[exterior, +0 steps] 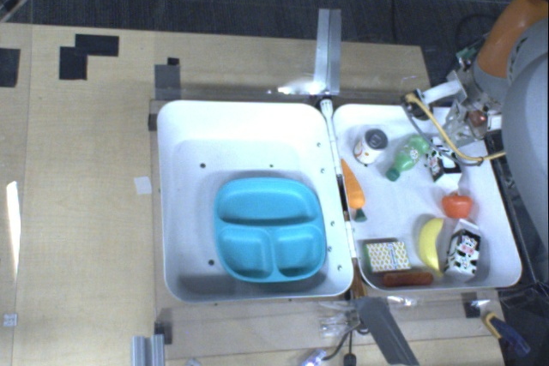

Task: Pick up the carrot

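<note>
The carrot [352, 186] is a short orange piece with a green end. It lies against the left wall of the right bin [506, 270], next to the divider between the bins. My gripper [443, 162] hangs over the back right part of that same bin, well to the right of the carrot and a little farther back. It is just right of a green bottle [406, 157]. Nothing of the carrot is near the gripper. The arm's grey wrist and orange band rise at the right edge.
The right bin also holds a small round can [371, 143], a red tomato [458, 205], a yellow banana [431, 242], a black-and-white box [463, 253], a yellow patterned box [387, 255] and a brown sausage [407, 278]. A blue divided plate [270, 227] lies in the left bin [184, 141].
</note>
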`<state>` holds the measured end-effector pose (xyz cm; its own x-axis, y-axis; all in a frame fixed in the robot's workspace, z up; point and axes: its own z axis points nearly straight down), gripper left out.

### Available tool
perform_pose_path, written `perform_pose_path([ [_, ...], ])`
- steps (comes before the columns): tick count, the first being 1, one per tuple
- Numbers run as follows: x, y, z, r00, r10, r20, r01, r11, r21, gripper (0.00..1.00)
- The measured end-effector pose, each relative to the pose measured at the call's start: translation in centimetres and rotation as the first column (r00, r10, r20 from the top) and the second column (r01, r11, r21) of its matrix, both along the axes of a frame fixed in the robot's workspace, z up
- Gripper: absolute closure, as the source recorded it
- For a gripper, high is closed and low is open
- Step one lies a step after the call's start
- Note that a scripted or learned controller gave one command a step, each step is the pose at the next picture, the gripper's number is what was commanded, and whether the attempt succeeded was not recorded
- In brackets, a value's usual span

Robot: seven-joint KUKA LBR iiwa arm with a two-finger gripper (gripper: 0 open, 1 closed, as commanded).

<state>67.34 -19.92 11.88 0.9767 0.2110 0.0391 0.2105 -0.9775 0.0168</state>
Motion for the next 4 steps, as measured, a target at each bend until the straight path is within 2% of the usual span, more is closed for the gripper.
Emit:
perform_pose_path([
  [3,0.55,-0.16,-0.43,1.0,0.008,0.003,-0.008,1.0,0.003,1.0],
  [4,0.06,0.53,-0.36,0.999,0.038,0.014,-0.038,0.999,-0.014,1.0],
])
